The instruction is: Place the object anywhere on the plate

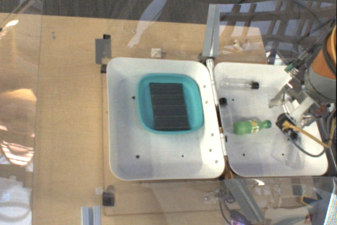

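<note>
Teal square plastic plate (196,108) w/ a dark ridged insert sits mid left white bin (121,155). Right of the plate, past the divider, in the right white bin (263,168): a small black item (222,101), possibly a cap, nearest the plate; a clear plastic tube w/ black cap (239,84) further right and up; a green plastic bottle (251,126) on its side, level w/ the plate's lower edge. Furthest from the plate, the grey metal gripper (284,103) hangs over that bin, apart from the bottle. Can't tell if it's open or closed; nothing seen in its grasp.
</note>
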